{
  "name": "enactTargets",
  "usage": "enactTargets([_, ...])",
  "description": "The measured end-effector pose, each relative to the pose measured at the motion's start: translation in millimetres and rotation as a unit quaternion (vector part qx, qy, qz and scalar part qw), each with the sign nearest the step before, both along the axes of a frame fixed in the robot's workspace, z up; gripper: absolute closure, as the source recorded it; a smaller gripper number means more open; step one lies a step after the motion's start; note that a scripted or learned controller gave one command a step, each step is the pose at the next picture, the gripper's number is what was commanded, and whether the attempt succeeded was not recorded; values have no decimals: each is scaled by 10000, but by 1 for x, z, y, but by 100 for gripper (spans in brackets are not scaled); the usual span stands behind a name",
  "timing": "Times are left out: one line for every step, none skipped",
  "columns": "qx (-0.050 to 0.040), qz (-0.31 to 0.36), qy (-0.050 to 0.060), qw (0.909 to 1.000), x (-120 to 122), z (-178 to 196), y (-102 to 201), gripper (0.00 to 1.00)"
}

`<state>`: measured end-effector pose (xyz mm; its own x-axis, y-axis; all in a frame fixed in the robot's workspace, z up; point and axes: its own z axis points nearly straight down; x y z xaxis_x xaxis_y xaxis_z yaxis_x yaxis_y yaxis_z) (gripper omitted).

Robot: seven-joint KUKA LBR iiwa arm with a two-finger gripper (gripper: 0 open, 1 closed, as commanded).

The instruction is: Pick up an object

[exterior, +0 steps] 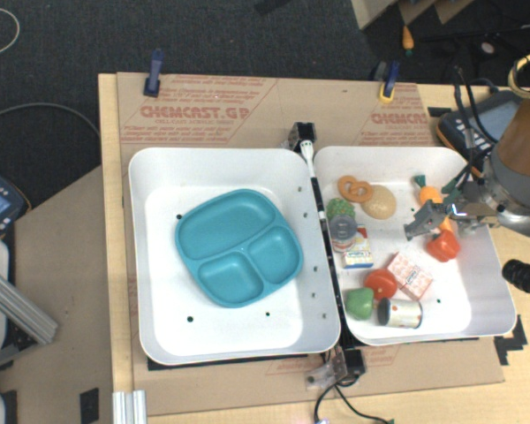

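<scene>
My gripper hangs low over the right side of the right bin, at the end of the arm coming in from the right. Just below it lies a red-orange pepper-like toy, and an orange carrot-like piece sits just behind it. Whether either one touches the gripper is unclear. Further left in this bin lie a pretzel, a beige bun, a small jar, a red tomato, a pink-and-white box, a green pepper and a can on its side.
The left bin holds a teal divided plate. A black bar runs along the seam between the bins. Cables and a dark device lie behind the right bin. Blue and orange clamps hold the board's far edge.
</scene>
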<state>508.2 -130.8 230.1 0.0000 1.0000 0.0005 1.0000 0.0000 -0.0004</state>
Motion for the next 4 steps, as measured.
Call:
enactTargets([-6,4,-16,10000,1,11,0,100])
enactTargets([-65,-22,-110,9999,26,255,-97,100])
enactTargets([-12,32,-57,10000,-21,310,-25,100])
enactTargets([5,35,2,10000,-29,306,34,100])
